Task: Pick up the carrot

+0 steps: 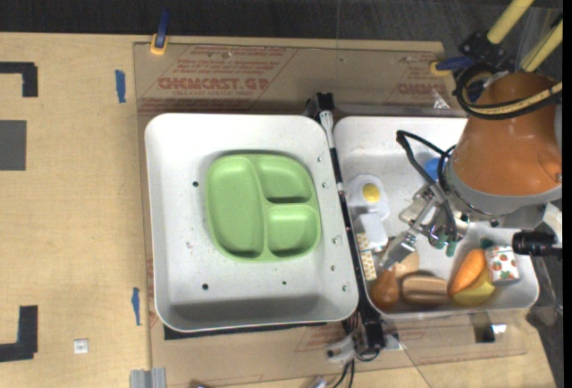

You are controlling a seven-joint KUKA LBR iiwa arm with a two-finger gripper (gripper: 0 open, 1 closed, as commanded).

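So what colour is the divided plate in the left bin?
Light green. The divided plate shows best in the camera view, sitting in the white left bin.

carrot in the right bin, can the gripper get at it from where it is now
Probably yes: the carrot lies uncovered on top, just beside the gripper, though a yellow block and a die crowd it.

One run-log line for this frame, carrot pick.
gripper: low in right bin, grasp unclear | carrot: lying in right bin, right of gripper, not held | green plate: left bin

carrot (pixel 467 272) in right bin (pixel 384 154) | gripper (pixel 402 245) near, left of it
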